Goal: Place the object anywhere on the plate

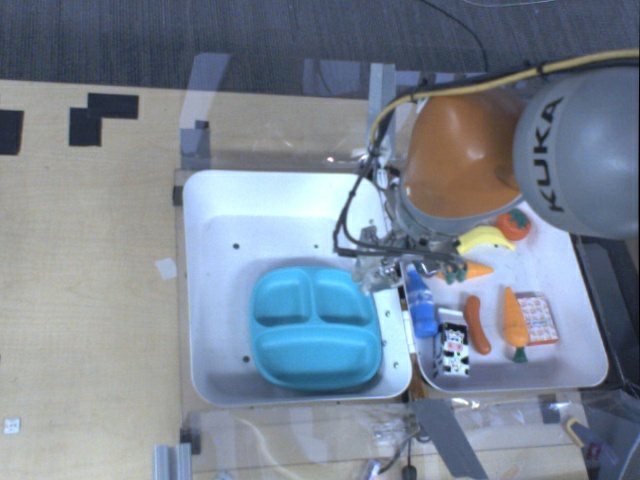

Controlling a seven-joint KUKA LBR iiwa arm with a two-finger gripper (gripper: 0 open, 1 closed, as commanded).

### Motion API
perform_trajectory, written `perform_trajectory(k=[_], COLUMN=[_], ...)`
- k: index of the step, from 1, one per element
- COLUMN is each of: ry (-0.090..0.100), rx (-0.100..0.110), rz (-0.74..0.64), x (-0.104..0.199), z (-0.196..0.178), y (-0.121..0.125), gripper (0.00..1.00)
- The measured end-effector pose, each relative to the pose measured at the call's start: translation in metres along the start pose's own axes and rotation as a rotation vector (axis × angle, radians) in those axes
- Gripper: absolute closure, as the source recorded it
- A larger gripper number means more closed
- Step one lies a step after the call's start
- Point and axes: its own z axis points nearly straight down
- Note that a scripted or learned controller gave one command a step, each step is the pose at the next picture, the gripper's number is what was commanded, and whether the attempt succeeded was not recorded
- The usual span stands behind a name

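A grey KUKA arm with an orange band reaches in from the right, its two-finger gripper [385, 268] low over the divide between two shallow white bins; whether the fingers are open or closed cannot be told. A blue plastic bottle [421, 306] lies just near of the gripper in the right bin [590, 363], beside a black-and-white carton [454, 351], a red sausage [477, 325], two orange carrots and a yellow banana [487, 239]. The turquoise three-compartment plate [315, 328] waits in the left bin [215, 258]. Nothing visibly sits between the fingers, so a lift may come up bare, or crowded toys could snag a neighbour.
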Motion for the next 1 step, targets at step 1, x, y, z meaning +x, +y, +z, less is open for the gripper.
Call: perform_trajectory(k=[1], ry=[-0.003], rx=[0.001], rz=[-0.156], x=[-0.0011], z=[-0.001], y=[-0.0204], gripper=[1.0])
